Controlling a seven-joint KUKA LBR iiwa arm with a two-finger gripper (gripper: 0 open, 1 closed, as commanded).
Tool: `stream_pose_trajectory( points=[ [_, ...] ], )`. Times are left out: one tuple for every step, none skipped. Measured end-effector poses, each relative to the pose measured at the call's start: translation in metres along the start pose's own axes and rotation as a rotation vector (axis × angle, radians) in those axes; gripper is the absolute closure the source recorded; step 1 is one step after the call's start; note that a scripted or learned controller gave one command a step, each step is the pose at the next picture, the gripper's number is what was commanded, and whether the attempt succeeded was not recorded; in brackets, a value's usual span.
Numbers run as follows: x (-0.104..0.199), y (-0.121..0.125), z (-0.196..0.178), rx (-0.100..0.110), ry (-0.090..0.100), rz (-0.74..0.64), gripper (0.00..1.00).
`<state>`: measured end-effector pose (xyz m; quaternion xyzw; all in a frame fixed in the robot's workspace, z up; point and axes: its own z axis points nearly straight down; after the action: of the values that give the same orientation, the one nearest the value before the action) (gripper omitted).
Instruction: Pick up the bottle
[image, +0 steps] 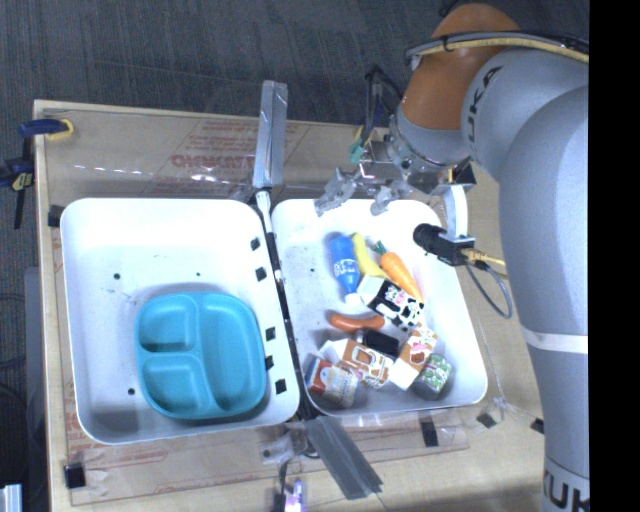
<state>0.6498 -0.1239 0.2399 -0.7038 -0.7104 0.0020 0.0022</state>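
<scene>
The gripper hangs over the right bin's far rim, fingers spread, empty — the blue bottle's label is probably unreadable.

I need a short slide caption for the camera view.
End effector open above the right bin, near the blue bottle; blue tray in the left bin.

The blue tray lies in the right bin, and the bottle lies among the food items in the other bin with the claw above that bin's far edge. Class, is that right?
Not quite. The camera view shows the blue tray in the left bin, not the right one. The rest stands: the bottle lies among the food items in the other bin, with the claw above its far edge.
</scene>
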Motion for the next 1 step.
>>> stream_pose_trajectory(
  points=[
    [-0.0031,-0.0598,-0.0452,-0.003,0.001,0.023,0.0]
  ],
)
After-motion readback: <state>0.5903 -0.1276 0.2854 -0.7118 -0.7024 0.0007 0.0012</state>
